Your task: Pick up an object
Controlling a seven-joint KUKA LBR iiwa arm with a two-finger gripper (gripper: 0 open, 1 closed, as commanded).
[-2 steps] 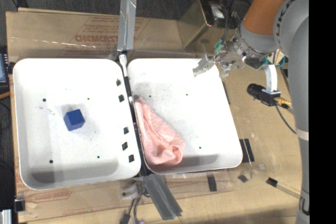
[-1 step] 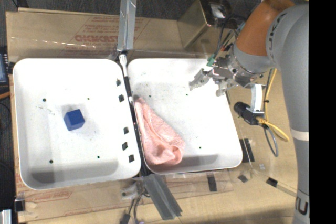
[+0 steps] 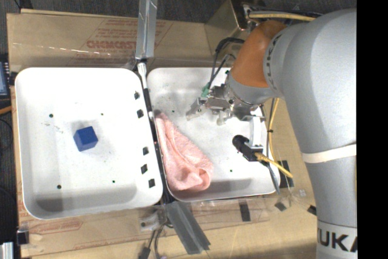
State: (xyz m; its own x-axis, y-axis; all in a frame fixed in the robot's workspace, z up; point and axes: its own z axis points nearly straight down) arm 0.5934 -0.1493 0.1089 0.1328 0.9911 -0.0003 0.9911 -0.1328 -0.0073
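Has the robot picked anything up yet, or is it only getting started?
Nothing looks picked up yet. The blue cube lies in the left bin, and the pink cloth lies in the right bin. The gripper is over the right bin, above the cloth. Grasping and lifting remain.

One camera is fixed above the surface (image 3: 73, 30) and looks down at a slant. It takes in the left bin (image 3: 36, 130) and the right bin (image 3: 176, 79) together, from fairly near. The arm (image 3: 315, 88) comes in from the right side and covers part of the right bin.
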